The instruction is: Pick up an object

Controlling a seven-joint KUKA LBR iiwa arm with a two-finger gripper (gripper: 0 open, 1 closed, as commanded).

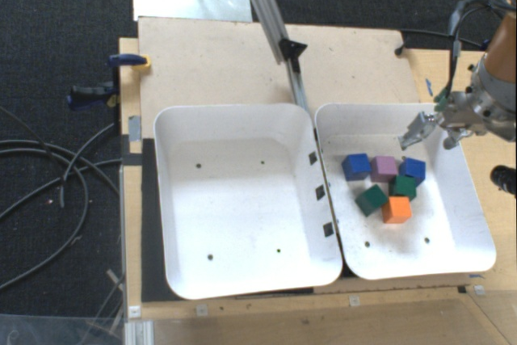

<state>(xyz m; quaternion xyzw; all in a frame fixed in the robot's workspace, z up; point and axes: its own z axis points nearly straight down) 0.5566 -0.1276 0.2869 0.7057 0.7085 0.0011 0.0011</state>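
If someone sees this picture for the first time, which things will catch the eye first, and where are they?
The eye goes first to the tight cluster of coloured cubes in the right bin: two blue, one purple, two green and one orange, the orange cube nearest the camera. Just above them the gripper hangs over the bin's far part, its jaws apart with nothing between them. The left bin is a large white area beside it.

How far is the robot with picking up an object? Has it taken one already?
No block is lifted yet. All six blocks, such as the orange block and purple block, lie in the right bin. The hand is open above the bin's far side, holding nothing. Descending, gripping and lifting remain.
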